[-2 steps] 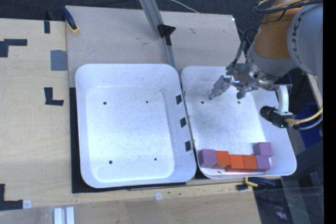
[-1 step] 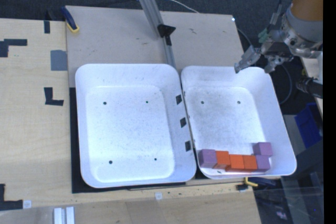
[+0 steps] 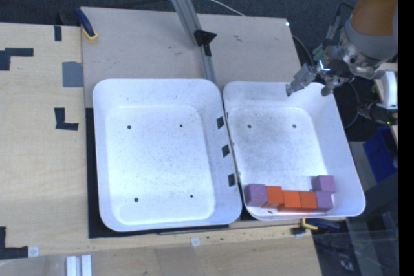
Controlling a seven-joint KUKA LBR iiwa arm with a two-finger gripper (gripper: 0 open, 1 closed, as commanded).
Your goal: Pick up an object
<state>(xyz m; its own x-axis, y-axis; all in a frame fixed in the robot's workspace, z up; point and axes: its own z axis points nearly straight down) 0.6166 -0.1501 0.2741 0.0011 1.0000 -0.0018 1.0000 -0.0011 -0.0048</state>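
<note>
Purple and orange blocks (image 3: 292,196) in right bin (image 3: 336,123) near corner; jaws (image 3: 310,82) spread, unladen, over far rim, well apart.

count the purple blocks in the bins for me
3, all along the near edge of the right white bin: one purple foam block left of the orange blocks, two stacked at the right end. More may be hidden.
</note>
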